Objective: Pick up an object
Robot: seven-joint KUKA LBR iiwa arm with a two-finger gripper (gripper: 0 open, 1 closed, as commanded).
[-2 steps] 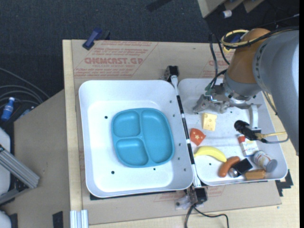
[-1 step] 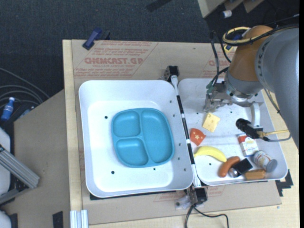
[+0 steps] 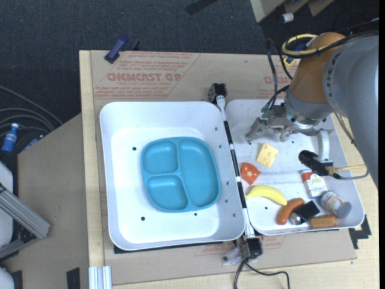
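1. We see the grey metal tool (image 3: 271, 127) low in the right white plastic bin (image 3: 237, 110); whether it is open or closed we cannot tell.
2. Pale yellow cheese-like wedge (image 3: 267, 155) lies just below it.
3. Yellow plastic banana (image 3: 267, 193) lies nearer us.
4. Blue divided plate (image 3: 180, 173) sits in the left bin (image 3: 120, 125).

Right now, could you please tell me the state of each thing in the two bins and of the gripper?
Blue divided plate: flat in the left bin, nothing on it.
Cheese wedge: loose, right bin, below the gripper.
Banana: lying loose.
Sausage: lying loose.
Strawberry slice: loose by the divider.
Gripper: over the right bin, holding nothing visible.
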